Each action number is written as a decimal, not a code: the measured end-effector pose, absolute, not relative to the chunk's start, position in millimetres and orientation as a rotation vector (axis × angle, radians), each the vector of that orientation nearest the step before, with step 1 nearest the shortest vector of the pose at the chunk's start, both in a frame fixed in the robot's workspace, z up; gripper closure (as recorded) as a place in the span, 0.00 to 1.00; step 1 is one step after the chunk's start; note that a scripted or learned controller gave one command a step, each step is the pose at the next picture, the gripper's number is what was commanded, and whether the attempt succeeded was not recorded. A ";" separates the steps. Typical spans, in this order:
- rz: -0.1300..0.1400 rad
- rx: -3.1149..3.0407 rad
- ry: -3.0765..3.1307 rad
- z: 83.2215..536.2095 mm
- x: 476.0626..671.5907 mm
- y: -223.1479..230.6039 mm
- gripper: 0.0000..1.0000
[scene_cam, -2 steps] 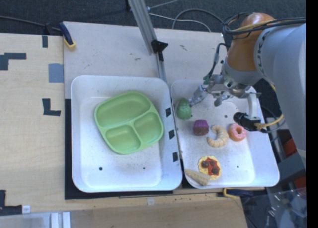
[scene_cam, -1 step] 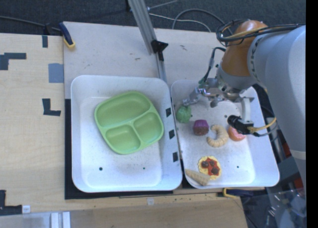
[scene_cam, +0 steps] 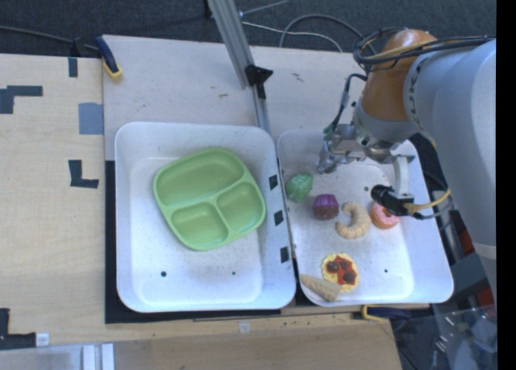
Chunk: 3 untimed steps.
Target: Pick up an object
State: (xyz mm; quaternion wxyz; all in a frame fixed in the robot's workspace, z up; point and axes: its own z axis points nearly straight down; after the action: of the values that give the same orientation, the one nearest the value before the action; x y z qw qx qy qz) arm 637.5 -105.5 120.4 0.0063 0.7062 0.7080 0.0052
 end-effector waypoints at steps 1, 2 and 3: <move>0.003 2.217 2.223 163.4 640.2 -101.4 1.00; 0.006 2.215 2.222 218.7 649.6 -94.2 1.00; 0.004 2.217 2.222 259.5 650.5 -93.7 1.00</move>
State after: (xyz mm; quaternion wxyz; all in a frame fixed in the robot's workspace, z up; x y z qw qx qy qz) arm 650.5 -93.7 259.5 0.0014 0.7063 0.7079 0.0012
